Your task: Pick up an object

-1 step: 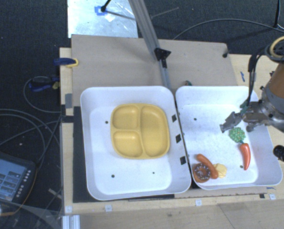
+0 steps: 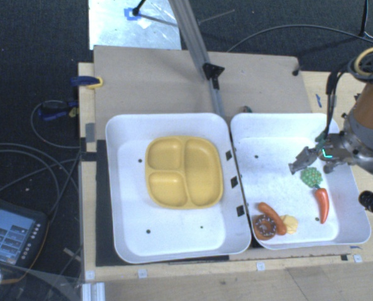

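The gripper (image 2: 306,160) hangs at middle right over the right bin (image 2: 280,127), just above the green broccoli (image 2: 311,178); I cannot tell its opening. The bench (image 2: 155,80) is brown board, and dark carpet (image 2: 29,49) with cables surrounds it.

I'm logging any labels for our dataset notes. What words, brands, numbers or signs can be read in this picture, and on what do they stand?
None can be read.
The handheld control pad at lower left has a lit screen with boxes; any text there is too small and blurred.
The yellow plate, the white bins and the toy food bear no visible writing.
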`<action>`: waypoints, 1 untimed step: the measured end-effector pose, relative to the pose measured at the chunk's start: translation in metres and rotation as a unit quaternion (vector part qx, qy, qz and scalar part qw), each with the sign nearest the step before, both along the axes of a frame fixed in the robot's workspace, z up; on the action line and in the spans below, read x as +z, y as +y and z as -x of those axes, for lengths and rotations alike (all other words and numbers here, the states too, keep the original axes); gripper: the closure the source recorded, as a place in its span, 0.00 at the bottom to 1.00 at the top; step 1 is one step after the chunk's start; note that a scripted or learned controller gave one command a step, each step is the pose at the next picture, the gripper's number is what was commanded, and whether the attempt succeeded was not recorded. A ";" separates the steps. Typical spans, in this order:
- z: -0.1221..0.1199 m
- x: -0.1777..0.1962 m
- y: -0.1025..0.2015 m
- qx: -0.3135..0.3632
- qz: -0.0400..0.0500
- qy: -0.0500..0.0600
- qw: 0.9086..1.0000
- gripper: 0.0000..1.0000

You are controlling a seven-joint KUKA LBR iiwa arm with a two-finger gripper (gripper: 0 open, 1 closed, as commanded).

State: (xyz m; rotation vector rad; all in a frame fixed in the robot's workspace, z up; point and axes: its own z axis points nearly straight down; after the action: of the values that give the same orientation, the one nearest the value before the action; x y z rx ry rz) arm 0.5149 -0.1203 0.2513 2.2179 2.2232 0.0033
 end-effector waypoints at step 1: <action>0.007 -0.061 0.002 -0.001 0.000 0.004 1.000 0.00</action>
State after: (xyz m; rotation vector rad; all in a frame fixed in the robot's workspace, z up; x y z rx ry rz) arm 0.5083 -0.1186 0.1908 2.2240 2.2255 -0.0039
